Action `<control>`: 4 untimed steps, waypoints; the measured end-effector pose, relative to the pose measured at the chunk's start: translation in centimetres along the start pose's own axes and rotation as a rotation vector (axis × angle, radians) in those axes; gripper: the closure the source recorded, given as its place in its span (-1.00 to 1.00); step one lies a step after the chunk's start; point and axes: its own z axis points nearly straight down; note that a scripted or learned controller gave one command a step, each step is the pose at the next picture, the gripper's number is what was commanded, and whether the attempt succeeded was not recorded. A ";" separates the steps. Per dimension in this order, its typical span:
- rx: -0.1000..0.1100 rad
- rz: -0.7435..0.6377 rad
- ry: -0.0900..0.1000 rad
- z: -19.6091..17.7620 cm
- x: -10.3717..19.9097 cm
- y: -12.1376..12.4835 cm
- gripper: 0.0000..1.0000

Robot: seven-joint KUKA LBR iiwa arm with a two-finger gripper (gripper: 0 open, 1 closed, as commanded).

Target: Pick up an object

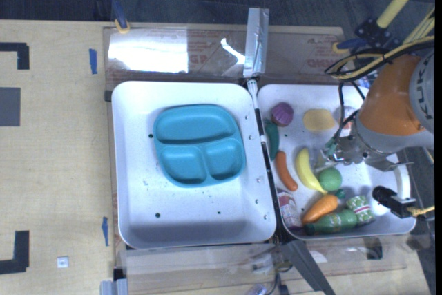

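- The toy foods are gathered in the right-hand shallow white bin (407, 179), so that any of them can serve as the object to be picked; the yellow plastic banana (308, 170) is taken here as the landmark.
- Just right of the banana, touching it, a green round toy fruit (331, 179) is seen; below it lie an orange toy carrot (321, 207) and a green patterned bottle-shaped toy (343, 219).
- Left of the banana an orange-red sausage-shaped toy (286, 170) is laid; above it sit a purple round toy (282, 113) and a pale yellow lemon-shaped toy (319, 120).
- Well left of the banana, a blue three-compartment plastic tray (199, 144) is kept in the left-hand white bin (131, 148), presumably as a deposit place.
- The grey arm with its orange band (391, 103) is reached in from the right, and the gripper (334, 153) is lowered just above-right of the banana.
- Whether the jaws are released or clenched cannot be told; nothing is seen held.
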 end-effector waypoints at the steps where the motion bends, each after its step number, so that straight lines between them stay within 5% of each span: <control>1: -0.004 -0.022 0.001 -11.0 6.3 4.7 1.00; 2: 0.000 -0.189 -0.002 -13.7 3.2 4.7 1.00; 3: 0.002 -0.189 -0.001 -13.6 3.2 4.7 -1.00; 4: 0.013 -0.343 0.005 -1.9 2.8 3.2 -1.00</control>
